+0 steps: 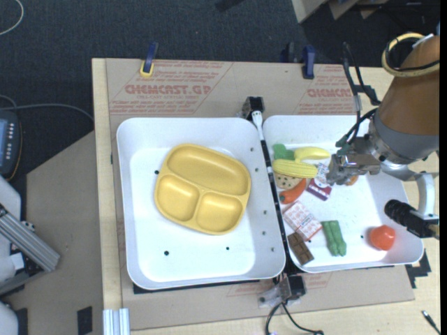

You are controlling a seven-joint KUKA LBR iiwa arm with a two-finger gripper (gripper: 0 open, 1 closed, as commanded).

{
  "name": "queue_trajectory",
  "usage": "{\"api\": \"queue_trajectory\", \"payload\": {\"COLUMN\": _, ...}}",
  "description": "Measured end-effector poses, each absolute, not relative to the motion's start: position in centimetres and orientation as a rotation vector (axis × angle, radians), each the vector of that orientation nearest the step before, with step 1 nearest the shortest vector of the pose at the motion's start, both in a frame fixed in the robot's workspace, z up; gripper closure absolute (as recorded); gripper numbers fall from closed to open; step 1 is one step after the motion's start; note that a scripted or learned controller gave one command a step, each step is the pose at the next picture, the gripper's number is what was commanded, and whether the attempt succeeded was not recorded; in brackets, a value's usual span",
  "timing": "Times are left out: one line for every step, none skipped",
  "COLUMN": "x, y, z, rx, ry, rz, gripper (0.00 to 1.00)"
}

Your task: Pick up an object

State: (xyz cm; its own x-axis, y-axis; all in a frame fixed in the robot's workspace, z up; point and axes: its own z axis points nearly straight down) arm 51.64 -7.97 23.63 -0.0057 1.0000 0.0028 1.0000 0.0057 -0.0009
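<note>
A: Seeing the gripper (334,171) low in the right bin (363,128), above the corn (293,167) and carrot (293,190). Tomato (381,237) sits apart.
B: Jaws?
A: We cannot tell. Yellow tray (202,188) fills left bin (140,208).

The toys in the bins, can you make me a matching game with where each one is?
Things:
1. yellow divided plate
2. red tomato
3. green pickle
4. yellow corn

Places:
A. top of the right bin, next to the divider
B. middle of the left bin
C. bottom right corner of the right bin
D. bottom middle of the right bin

Pairs: 1-B, 2-C, 3-D, 4-A
</note>
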Motion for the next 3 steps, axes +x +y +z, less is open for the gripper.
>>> {"api": "queue_trajectory", "payload": {"x": 50.3, "y": -2.2, "z": 23.9, "rx": -2.214, "ry": -2.224, "rz": 0.000, "gripper": 1.00}}
{"api": "queue_trajectory", "payload": {"x": 49.1, "y": 3.9, "z": 22.2, "rx": -2.212, "ry": -2.225, "rz": 0.002, "gripper": 1.00}}
{"api": "queue_trajectory", "payload": {"x": 49.1, "y": 3.6, "z": 23.3, "rx": -2.221, "ry": -2.223, "rz": -0.003, "gripper": 1.00}}
